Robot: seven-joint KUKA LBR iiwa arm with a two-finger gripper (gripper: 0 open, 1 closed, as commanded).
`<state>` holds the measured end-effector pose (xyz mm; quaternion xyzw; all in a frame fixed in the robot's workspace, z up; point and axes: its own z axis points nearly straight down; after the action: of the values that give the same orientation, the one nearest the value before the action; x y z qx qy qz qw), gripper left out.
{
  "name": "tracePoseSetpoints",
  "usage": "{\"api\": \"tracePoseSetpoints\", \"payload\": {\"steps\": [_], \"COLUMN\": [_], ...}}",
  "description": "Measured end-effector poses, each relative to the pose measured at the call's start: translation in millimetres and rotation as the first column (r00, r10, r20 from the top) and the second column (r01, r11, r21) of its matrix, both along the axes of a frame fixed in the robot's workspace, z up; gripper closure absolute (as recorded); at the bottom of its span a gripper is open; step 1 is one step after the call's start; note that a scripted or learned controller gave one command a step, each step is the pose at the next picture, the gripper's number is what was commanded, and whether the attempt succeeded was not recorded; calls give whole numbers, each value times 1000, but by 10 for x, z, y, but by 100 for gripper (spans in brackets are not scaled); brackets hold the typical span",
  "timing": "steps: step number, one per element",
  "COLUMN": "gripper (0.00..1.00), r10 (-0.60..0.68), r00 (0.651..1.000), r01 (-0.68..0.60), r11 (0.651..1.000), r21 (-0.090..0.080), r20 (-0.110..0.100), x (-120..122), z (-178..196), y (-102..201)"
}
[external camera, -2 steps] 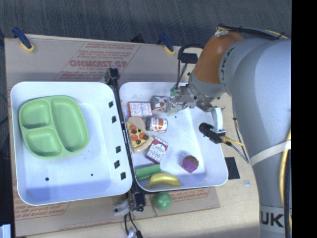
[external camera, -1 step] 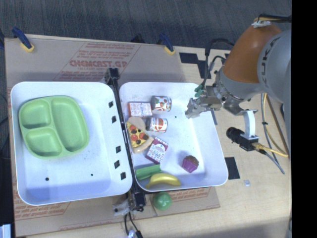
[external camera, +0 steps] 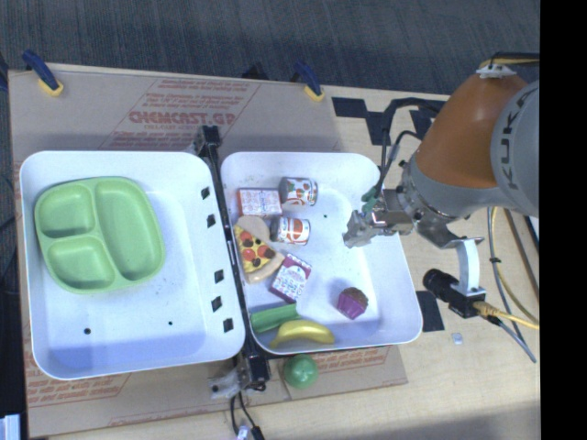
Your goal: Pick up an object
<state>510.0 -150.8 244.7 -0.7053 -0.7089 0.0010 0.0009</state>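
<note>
green ball [external camera: 299, 370]: nearest, on the bench outside the right bin [external camera: 390, 246], at 6 o'clock of it.
banana [external camera: 304, 334], purple piece [external camera: 352, 302]: near edge of the right bin, 6 to 5 o'clock.
gripper [external camera: 360, 230]: above bare floor at the bin's 3 o'clock; nothing seen between its fingers; spread or pressed, cannot tell.
step: likely approach, nothing picked yet.
next move: judged, descend onto one object; purple piece lies closest, at 6 o'clock of the gripper.
cans [external camera: 297, 192]: far side, 12 o'clock.
unclear: fingertips small and blurred; carton labels unreadable.

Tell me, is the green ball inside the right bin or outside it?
Outside. The green ball lies on the cardboard just past the right bin's near rim, below the banana.
</note>
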Motion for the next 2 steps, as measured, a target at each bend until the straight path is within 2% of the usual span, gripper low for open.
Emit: {"api": "tracePoseSetpoints", "payload": {"steps": [1,2], "gripper": [100,100], "r10": [1,1], "r00": [1000,1000], "r01": [-1,-1], "r11": [1000,1000], "r21": [0,0], "r20": [-1,-2], "x": [-337,-338], "z": [41,-134], "y": [197,-193]}}
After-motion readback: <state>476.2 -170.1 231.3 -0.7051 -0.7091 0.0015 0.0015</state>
